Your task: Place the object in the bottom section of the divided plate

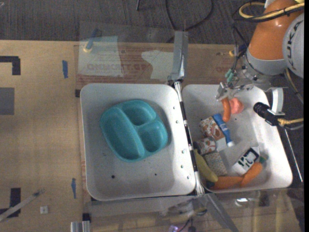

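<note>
Two shallow white bins on the counter, one teal divided plastic plate in the left bin. Right bin at 3 o'clock: about seven cluttered items. Pincer pinches one small orange carrot-shaped toy, hanging at the bin's 12 o'clock. Risks: the thin grip slips mid-carry, or the toy lands in a wrong section because the plate sits rotated.

Two white bins sit on one table. One teal divided plate lies in the left bin; three orange carrots, one banana in the right.
</note>
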Available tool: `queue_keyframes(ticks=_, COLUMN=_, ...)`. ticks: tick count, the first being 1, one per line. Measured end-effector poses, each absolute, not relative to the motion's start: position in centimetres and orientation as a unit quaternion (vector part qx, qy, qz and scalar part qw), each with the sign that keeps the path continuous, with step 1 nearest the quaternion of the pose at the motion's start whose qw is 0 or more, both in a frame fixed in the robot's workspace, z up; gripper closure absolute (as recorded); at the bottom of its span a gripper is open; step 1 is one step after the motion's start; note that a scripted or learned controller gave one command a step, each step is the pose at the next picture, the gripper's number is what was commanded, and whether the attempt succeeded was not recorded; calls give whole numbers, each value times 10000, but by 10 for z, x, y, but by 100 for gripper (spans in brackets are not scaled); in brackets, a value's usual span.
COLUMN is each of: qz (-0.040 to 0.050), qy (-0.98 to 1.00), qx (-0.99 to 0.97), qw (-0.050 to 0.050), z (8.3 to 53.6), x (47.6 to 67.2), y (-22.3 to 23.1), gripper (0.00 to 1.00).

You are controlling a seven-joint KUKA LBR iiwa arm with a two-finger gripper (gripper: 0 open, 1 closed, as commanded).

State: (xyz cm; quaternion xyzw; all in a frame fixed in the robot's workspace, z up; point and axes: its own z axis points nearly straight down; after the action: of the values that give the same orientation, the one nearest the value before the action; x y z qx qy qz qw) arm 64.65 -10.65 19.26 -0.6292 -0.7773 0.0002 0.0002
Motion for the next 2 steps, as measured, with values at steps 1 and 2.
queue_keyframes(ticks=1, qz=0, qy=-7867, qx=-6173, qw=4, z=212, x=635, y=-16, gripper=100)
queue_keyframes(ticks=2, qz=2, qy=-8131, qx=-5821, qw=4, z=209, x=605, y=73, gripper=100)
